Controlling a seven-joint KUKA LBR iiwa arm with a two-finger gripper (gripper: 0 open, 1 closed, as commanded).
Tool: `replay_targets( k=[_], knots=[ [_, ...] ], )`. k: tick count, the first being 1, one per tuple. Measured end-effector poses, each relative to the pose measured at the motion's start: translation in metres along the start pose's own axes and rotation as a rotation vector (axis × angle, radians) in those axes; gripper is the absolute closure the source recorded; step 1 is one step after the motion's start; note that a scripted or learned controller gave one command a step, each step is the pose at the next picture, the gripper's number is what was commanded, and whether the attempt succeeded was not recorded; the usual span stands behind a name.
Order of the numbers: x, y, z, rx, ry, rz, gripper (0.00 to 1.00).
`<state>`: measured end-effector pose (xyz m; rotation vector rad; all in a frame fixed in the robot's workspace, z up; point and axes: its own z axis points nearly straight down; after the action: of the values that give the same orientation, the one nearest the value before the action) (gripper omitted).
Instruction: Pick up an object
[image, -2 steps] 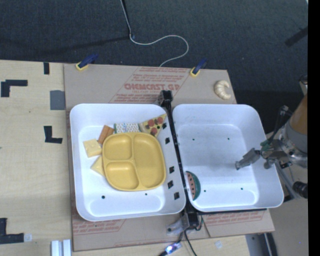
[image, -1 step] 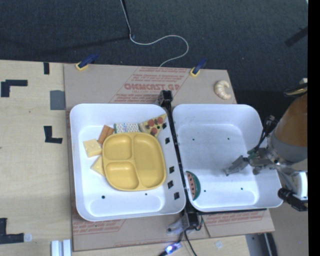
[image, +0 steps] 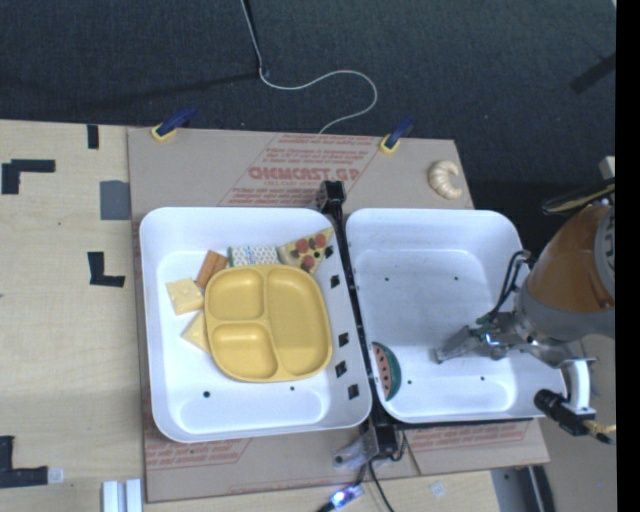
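My gripper (image: 446, 352) is low in the right bin (image: 430, 240), right of its middle, and points left; nothing shows in its grasp. A watermelon slice (image: 386, 369) lies against that bin's left wall, apart from the gripper. In the left bin (image: 160, 240) a yellow divided plate (image: 268, 322) lies flat. Around its upper left are a pale cheese square (image: 185, 295) and a brown cracker (image: 211, 267). A pizza slice (image: 310, 247) lies near the top right.
A pale croissant-shaped piece (image: 447, 178) rests on the cardboard behind the right bin. A white cable (image: 330, 80) loops across the dark floor at the back. The arm's orange band (image: 572, 265) hangs over the right bin's right wall.
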<state>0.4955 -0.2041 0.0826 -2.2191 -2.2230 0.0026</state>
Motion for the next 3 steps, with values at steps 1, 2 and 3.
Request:
replay_targets(
  k=[1, 2, 3],
  knots=[
    [0.000, 0.000, -0.013, -0.002, -0.001, 0.001, 1.00],
    [0.006, -0.006, -0.061, -0.003, 0.001, 0.000, 1.00],
    [0.010, -0.006, -0.104, -0.004, 0.000, 0.000, 1.00]
  ],
)
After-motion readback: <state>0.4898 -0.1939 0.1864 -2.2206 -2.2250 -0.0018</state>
